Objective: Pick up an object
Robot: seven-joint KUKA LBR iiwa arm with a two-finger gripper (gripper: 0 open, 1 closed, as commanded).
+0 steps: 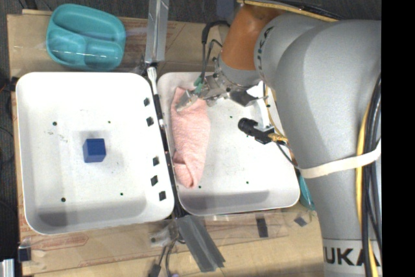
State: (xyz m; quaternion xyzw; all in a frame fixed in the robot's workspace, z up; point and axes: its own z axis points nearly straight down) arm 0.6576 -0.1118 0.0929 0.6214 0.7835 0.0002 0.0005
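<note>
Plainly, the pink cloth (189,139) lay as a long crumpled strip in the right bin (259,194), hugging the wall that this bin shared with the left bin (39,139). Its fabric was a pale salmon pink with a soft, towel-like nap. It was folded over on itself in loose ridges, broader at the end toward the top of the view and bunched into a rounded lump at the other end.

The gripper (198,90) sat right at the cloth's top end, at or just over the fabric's edge; contact could not be made out. Whether the claw was open or closed could not be told either, and no part of the cloth was visibly caught in it. The grey arm (324,87), with its orange band (241,36), rose to the right of the cloth.

A small blue cube (94,149) stood well apart from the cloth, to its left, on the left bin's floor. A teal divided tray (85,36) rested on the bench farther off, up and to the left of the cloth.
</note>
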